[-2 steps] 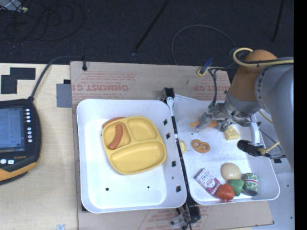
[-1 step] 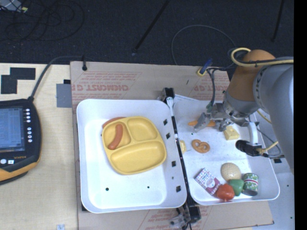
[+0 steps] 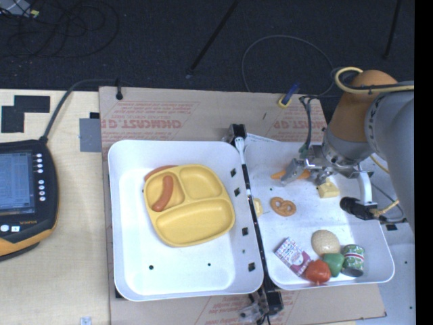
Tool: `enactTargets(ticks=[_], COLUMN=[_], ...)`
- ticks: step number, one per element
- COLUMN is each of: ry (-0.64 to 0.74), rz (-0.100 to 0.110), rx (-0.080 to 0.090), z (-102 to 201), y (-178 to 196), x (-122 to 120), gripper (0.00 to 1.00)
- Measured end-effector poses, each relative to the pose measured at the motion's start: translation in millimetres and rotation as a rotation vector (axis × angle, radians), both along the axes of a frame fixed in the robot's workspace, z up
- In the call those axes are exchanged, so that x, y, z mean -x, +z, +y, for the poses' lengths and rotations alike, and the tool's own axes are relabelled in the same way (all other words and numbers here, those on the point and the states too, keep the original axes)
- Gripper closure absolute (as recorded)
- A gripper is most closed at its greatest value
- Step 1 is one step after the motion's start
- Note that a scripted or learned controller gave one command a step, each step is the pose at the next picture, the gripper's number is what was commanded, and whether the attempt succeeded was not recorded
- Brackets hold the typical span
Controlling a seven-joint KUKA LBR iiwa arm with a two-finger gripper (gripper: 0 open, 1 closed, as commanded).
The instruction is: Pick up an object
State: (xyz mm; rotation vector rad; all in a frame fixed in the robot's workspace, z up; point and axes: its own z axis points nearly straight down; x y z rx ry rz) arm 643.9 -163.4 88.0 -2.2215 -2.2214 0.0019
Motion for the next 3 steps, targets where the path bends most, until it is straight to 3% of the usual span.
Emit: enactTargets(ticks=[2,3], ry=[0.0,0.001], rz=[0.001,0.002], rx=[-0.001,-0.001], z=[2.7,19.4], y=[-0.4,-0.5], x=[0.6,0.5], gripper=[0.0,0.0])
